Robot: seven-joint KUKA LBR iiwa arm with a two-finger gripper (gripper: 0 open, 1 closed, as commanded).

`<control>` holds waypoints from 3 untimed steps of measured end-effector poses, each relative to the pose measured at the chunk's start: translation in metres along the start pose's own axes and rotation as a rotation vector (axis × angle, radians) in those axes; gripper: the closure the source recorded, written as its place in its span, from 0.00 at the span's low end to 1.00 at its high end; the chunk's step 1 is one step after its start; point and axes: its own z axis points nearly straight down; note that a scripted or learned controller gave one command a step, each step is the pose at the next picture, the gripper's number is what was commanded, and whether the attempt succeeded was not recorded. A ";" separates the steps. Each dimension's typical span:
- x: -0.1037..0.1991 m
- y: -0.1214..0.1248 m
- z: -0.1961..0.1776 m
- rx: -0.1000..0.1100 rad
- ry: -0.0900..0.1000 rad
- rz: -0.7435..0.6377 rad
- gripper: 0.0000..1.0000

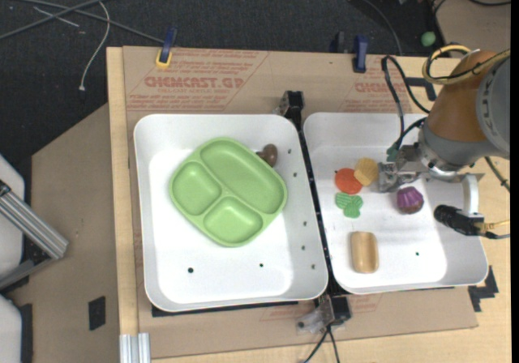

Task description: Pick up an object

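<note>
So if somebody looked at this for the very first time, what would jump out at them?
Probably the big light green plastic plate with three compartments, lying in the left white bin. Next, the little toy foods in the right white bin: an orange-red round piece, a yellow piece, a green leafy piece, a purple piece and a tan bread-like roll. The grey arm's gripper is down among them, beside the yellow piece.
</note>
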 end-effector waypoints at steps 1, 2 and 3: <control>-0.001 0.002 -0.015 -0.008 -0.002 0.000 1.00; -0.002 -0.005 -0.064 -0.013 -0.005 0.001 1.00; -0.002 -0.002 -0.129 -0.015 -0.005 -0.002 1.00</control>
